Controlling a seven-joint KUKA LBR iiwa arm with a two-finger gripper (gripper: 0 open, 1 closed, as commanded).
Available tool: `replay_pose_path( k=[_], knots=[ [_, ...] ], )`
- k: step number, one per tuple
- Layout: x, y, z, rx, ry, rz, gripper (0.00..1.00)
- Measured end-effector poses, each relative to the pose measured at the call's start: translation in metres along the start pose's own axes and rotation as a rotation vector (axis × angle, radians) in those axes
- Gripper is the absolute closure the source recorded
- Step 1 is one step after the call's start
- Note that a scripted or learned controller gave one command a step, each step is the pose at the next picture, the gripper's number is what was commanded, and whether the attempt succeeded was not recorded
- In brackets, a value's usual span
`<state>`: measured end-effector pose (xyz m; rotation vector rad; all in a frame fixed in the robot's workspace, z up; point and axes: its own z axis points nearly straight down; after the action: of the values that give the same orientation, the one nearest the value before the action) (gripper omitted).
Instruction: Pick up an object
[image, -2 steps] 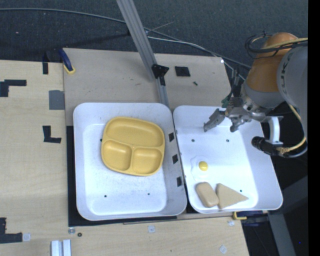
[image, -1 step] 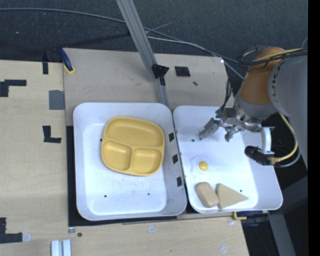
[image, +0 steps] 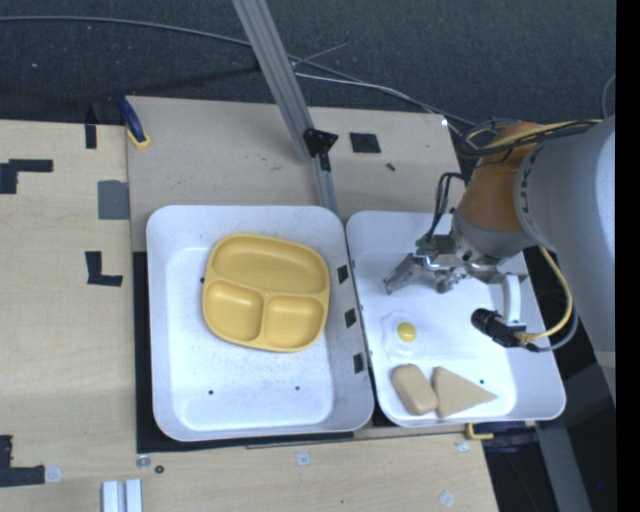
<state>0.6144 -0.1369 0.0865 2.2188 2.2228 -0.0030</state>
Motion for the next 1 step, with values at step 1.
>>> replay_pose_path(
  k=[1],
  knots=[
    [0.0001, 0.0007, -0.0131, -0.001, 0.000, 0.000, 1.00]
  ],
)
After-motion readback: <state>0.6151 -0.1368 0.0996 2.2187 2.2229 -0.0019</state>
